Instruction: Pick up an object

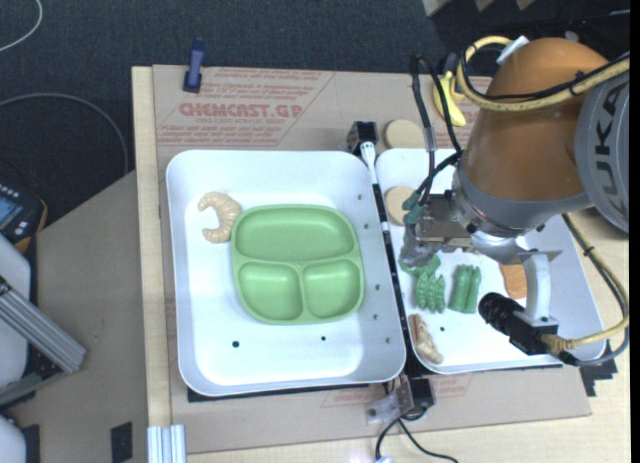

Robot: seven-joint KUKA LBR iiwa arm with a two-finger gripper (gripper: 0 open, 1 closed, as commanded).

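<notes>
The gripper (420, 256) hangs low in the right bin (575, 343), just above 2 green ridged pieces (448, 288), apparently mid-approach before any grasp; I cannot tell its opening, and the next move calls for descending squarely over 1 piece.

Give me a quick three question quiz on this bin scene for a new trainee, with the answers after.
1. True or false: the green divided plate lies in the left bin.
2. Which item lies beside that plate, touching its upper left corner? A) a croissant, B) a banana, C) a spoon.
3. Over which bin is the hand working, and what colour are the toy pieces just below it?

Key
1. True.
2. A, the croissant.
3. The right bin; the two ridged pieces are green.
</notes>
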